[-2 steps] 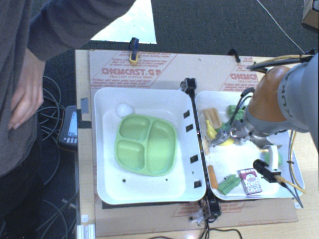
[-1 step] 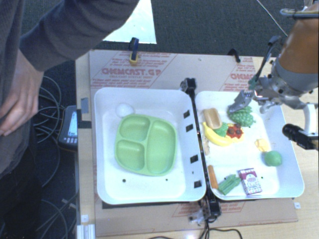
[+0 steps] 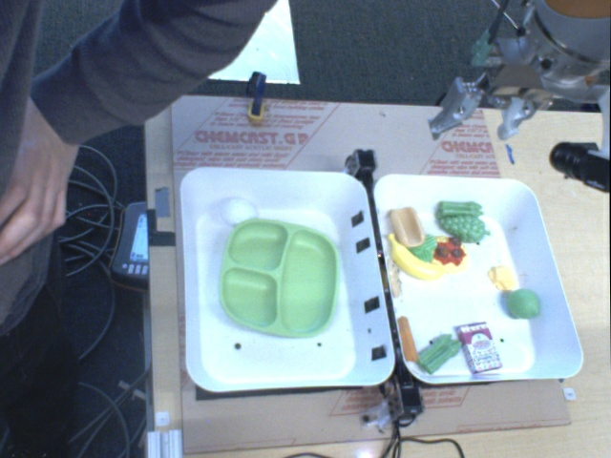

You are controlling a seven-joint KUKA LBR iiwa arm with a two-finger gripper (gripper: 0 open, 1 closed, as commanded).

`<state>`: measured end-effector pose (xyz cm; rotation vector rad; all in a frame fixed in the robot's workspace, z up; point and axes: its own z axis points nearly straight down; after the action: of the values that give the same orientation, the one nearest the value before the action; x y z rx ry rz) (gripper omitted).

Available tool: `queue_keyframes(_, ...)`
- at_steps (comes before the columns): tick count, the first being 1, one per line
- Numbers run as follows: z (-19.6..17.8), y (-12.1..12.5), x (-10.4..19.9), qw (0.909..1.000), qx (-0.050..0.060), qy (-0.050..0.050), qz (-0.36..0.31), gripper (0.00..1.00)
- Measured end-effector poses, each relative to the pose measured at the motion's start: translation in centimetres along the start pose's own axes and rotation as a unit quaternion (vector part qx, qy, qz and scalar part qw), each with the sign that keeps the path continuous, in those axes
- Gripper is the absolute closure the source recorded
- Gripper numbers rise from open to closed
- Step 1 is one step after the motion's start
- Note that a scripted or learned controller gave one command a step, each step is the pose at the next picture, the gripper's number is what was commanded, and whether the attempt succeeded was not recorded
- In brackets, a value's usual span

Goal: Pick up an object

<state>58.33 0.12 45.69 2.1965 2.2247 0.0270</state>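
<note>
My gripper (image 3: 480,119) hangs above the bench beyond the far edge of the right bin (image 3: 554,256). It is open, its two fingers spread apart with nothing between them. Below it in the right bin lie a tan bun (image 3: 407,225), a yellow banana (image 3: 415,262), a green bunch of grapes (image 3: 461,219), a small red piece (image 3: 451,252), a yellow piece (image 3: 502,277), a green ball (image 3: 522,302), a red box (image 3: 480,347), a green vegetable (image 3: 437,353) and an orange stick (image 3: 407,337).
The left bin (image 3: 205,351) holds a green divided plate (image 3: 281,277) and a white ball (image 3: 237,210). A black hinge strip (image 3: 374,256) runs between the bins. A person's sleeve and hand (image 3: 29,208) reach in at the left, beside a small device (image 3: 134,246).
</note>
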Motion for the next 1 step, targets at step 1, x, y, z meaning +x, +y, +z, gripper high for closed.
queue_keyframes(1, -2.05, -6.02, 8.23, 1.0000, 0.009, 0.002, -0.001, 0.00)
